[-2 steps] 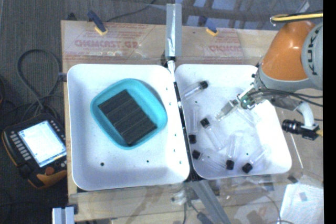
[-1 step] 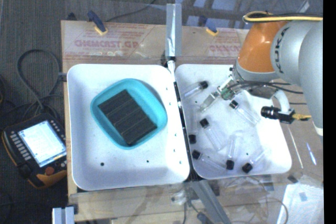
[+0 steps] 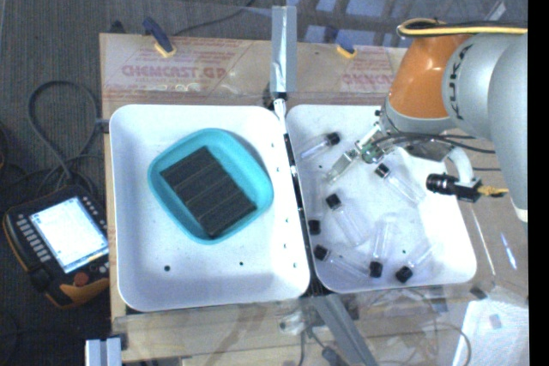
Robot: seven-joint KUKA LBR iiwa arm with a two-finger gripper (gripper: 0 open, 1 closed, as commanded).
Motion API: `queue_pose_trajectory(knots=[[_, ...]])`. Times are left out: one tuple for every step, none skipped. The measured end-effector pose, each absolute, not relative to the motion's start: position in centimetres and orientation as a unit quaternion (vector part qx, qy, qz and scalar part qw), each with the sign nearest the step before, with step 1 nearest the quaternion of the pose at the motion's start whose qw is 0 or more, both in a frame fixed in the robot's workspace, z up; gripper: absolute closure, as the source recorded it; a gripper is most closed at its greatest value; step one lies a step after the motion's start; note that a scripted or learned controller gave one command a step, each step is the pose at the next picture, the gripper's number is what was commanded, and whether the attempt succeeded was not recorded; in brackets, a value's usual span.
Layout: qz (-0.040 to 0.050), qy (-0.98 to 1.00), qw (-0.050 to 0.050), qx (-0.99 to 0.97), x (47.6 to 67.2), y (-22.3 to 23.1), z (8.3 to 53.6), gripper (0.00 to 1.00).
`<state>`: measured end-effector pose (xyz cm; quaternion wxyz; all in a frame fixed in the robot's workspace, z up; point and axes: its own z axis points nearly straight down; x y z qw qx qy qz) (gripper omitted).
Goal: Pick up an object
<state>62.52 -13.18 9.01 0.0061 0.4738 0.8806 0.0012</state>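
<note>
Several clear vials with black caps lie scattered in the right bin (image 3: pixel 463 261), among them one near the top (image 3: pixel 319 145), one at the centre left (image 3: pixel 336 208) and one near the front (image 3: pixel 380 246). My gripper (image 3: pixel 345 164) hangs over the upper middle of this bin, pointing down and to the left from the orange-banded wrist (image 3: pixel 422 86). Its tip is close to the vials at the top of the bin. Whether it touches any of them is not visible. In the left bin (image 3: pixel 129 261) a blue dish (image 3: pixel 210 184) holds a black ridged block (image 3: pixel 208 190).
The grey arm covers the right bin's far right corner. A black cable plug (image 3: pixel 450 185) juts out beside the wrist. A metal divider post (image 3: pixel 280 56) stands behind the two bins. A handheld pendant (image 3: pixel 60 240) lies on the floor at the left.
</note>
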Motion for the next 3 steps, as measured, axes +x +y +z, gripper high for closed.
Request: queue_pose_trajectory(knots=[[0.0012,0.881,0.006,0.474,62.52,-13.18,9.01,0.00],[0.0012,0.881,0.006,0.474,62.52,-13.18,9.01,0.00],[0.0012,0.881,0.006,0.474,62.52,-13.18,9.01,0.00]])
